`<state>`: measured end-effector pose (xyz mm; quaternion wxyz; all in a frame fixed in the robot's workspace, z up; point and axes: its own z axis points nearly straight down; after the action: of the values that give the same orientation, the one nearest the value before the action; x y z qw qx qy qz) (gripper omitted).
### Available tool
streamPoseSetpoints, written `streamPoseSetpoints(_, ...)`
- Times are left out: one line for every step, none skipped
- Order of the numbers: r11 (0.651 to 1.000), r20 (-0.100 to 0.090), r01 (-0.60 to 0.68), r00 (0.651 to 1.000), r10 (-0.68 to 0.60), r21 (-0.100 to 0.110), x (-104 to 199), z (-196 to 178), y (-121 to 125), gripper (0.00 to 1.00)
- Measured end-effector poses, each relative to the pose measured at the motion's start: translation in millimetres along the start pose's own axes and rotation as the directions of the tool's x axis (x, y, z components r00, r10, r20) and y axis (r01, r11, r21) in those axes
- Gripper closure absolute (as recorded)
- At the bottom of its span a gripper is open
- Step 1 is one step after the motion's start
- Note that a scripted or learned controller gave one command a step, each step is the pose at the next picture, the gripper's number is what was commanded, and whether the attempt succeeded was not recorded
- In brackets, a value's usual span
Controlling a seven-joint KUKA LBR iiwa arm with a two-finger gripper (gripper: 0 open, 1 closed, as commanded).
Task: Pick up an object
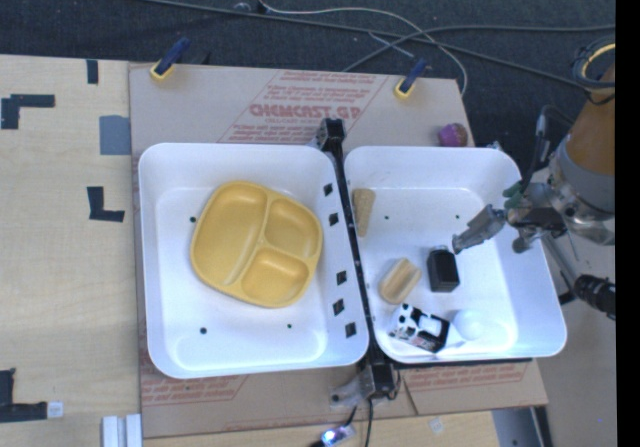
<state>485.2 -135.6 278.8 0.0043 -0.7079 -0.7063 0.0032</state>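
Closest to the cam is the bench (60, 285) edge at 6 o'clock, w/ the cardboard sheet (300, 110) on it carrying both bins.

Left bin (165, 335), at 9 o'clock of the whole setup, has just the yellow divided plate (258, 242) lying flat. Right bin (525, 320) is where the pickable stuff is: tan block (399, 280) near its middle, another tan piece (362, 209) up by the divider at 10 o'clock of that bin, black block (443, 270) just beside the tan block at its 3 o'clock, a black-and-white thing (418, 326) at 6 o'clock, and a white ball-ish object (468, 325) right next to it.

Step-wise I'd call this the approach, nothing lifted yet. End effector (478, 231) reaches in from 3 o'clock and sits above/near the black block, a bit toward its 1 o'clock. Nothing is between the fingers, and tbh I can't tell if they're spread or closed, they read as one dark wedge from this angle.

Next move imo: line up over the black block, drop down, close on it w/o bumping the tan block.

Hard to make out: arm is cut off at the right, the white object blends into the bin floor, and the purple thing (452, 134) outside the bin at 12 o'clock is too small to ID.
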Motion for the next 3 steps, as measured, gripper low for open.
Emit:
streamPoseSetpoints(1.000,0.002,0.003,1.000,-0.003,-0.009,0.3,-4.6,1.7,0.00)
streamPoseSetpoints(1.000,0.001,0.003,1.000,-0.003,-0.006,7.1,40.5,1.5,0.00)
streamPoseSetpoints(1.000,0.001,0.002,1.000,-0.002,-0.004,0.4,91.1,7.5,0.00)
